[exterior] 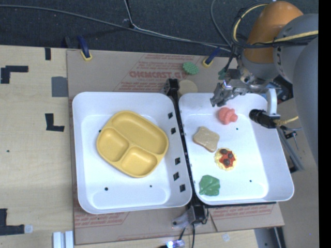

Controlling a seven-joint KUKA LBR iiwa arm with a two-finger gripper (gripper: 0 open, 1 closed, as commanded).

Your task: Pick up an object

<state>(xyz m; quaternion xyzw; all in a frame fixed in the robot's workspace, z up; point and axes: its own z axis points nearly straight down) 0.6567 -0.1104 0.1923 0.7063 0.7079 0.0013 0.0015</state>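
Four small items sit in the right bin (pixel 258 190), and the one that matters right now is the pink toy (pixel 227 115) in the upper part of that bin, right of the frame's centre. The hand (pixel 223 94) hangs just above and slightly left of it in the picture, at the bin's top edge, with the orange-banded arm (pixel 274 25) coming down from the upper right corner. Nothing is between the fingers; how wide they stand I cannot tell, because the dark metal blurs together from up here.

So here is the relation that counts: the pink toy lies just below and a touch right of the hand, close by but apart from it. It looks roughly round, a little wider than tall, so no strong long axis to line up with. My read is that a short shift toward lower right, then a straight drop, would put the fingers over it.

The others are further down the frame: the tan bread slice (pixel 206 138) toward centre, the little pizza piece (pixel 226 158) below that, the green leaf shape (pixel 209 185) near the bottom edge of the bin. All are well apart from the hand.

Over in the left bin (pixel 88 190), the yellow divided tray (pixel 132 143) lies tilted, far from the action. One small green thing (pixel 190 67) rests on the surface beyond the bins, at top centre.
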